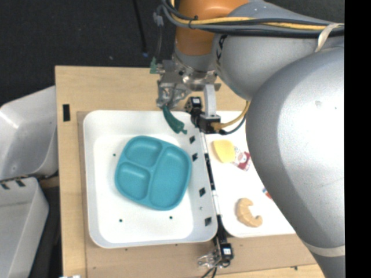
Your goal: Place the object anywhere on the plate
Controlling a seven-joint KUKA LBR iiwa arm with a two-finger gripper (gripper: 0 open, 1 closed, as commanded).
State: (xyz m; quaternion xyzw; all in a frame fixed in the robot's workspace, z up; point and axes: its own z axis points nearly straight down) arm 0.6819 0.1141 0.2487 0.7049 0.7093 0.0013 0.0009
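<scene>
Resting on wooden bench (69, 155), two white bins (104, 225), dark surround, pincer (172, 116) state unclear

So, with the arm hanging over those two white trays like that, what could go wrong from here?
1. The gripper hangs over the left bin's back edge, not over the blue plate; anything dropped there would likely miss the plate.
2. The yellow piece and the tan croissant-shaped piece lie in the right bin, close under the bulky arm, so reaching them looks awkward.
3. The divider between the bins could catch a low move.
</scene>
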